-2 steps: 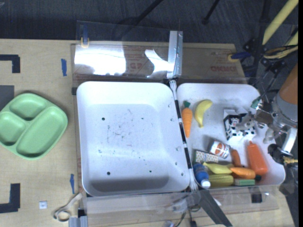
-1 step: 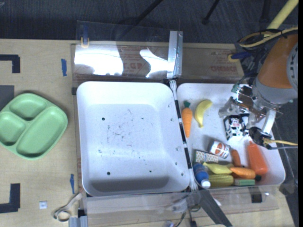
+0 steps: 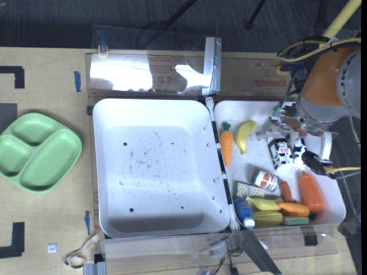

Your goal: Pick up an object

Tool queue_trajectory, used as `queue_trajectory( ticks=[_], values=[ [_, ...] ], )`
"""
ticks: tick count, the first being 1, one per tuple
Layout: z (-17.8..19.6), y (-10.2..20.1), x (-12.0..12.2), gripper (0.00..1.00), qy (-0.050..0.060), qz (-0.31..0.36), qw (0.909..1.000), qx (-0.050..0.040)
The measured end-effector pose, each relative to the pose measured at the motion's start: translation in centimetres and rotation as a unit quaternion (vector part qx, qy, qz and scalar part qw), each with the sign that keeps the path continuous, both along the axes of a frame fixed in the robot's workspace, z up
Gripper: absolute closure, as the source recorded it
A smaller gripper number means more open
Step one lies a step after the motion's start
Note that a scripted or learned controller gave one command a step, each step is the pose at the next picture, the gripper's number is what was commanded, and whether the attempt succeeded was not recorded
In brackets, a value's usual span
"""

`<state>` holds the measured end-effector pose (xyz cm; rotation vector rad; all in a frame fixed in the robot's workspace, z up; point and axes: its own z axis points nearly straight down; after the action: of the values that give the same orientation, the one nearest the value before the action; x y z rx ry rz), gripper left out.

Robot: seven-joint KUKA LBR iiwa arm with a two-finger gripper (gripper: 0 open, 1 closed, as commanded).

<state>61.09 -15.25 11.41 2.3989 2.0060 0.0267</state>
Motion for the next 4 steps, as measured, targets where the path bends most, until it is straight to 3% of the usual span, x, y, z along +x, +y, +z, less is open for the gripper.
queue_trajectory(
  ticks=[1,2,3,4],
  values=[
    [-0.8,-0.5,0.9,0.0,-0.001,0.069,0.9976,-0.0025],
    [-2.0,4.3,-0.5,0.0,0.0,0.034,0.9994,-0.0027],
    [-2.8,1.0,2.2,0.0,0.01,-0.161,0.9868,0.0045],
    [-1.7,1.0,2.3,1.0,0.01,-0.16,0.9871,0.0024]
  ],
)
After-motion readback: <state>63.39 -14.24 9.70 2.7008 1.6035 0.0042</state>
